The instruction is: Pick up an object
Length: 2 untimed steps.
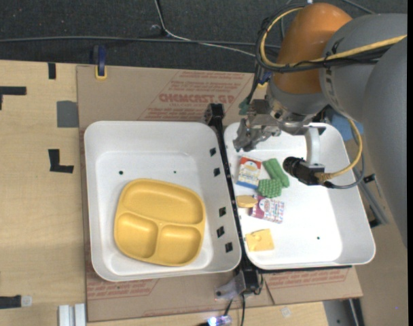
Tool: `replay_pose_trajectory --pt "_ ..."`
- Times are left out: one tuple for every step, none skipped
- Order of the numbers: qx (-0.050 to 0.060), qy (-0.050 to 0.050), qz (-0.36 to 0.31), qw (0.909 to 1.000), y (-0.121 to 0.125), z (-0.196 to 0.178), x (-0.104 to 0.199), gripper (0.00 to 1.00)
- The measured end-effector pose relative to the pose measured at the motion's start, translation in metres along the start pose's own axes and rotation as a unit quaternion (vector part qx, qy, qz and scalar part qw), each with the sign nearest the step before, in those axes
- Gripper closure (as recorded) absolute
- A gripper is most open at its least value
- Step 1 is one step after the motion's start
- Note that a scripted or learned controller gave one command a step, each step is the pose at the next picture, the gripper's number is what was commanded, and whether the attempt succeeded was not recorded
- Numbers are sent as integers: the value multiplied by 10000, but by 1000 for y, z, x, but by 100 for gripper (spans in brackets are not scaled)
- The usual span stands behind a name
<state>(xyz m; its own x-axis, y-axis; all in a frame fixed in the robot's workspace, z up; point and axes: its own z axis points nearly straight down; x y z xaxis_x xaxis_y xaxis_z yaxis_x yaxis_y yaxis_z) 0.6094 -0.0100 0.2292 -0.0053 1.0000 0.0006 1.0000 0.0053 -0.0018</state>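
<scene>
Objects for picking are lying in the right bin (342,246), clustered along its left wall. A small card packet (248,172) with blue, white and red print is lying nearest the gripper; its lettering is too small to read. Just beside it, to its right, a green knobbly item (274,178) is resting at a slant, touching or nearly touching the packet. Below these, a purple and white printed packet (269,210) is lying flat, with a small tan piece (245,200) at its left edge. A yellow block (260,240) is sitting apart from the cluster, nearer the bin's front.

The gripper (250,136) is hanging over the upper left corner of the right bin, above the card packet and close to the divider between the bins. Nothing is showing between its fingers; whether they are spread or closed cannot be told from this slant. The grey arm (376,80) is reaching in from the right, its orange band (308,46) sitting directly above the wrist, with yellow cables looping around it. A black fitting (303,169) is projecting below the wrist over the bin.

The left bin (98,141) is holding a yellow divided tray (159,221) with three compartments. Both bins are resting on a cardboard sheet (179,94) printed in red, seemingly "CHEMCAST GP".
</scene>
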Motion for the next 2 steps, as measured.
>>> replay_pose_trajectory --pt "5 -4 2 10000 1 9 51 100" --pt "5 -1 -2 10000 -16 5 98 100"
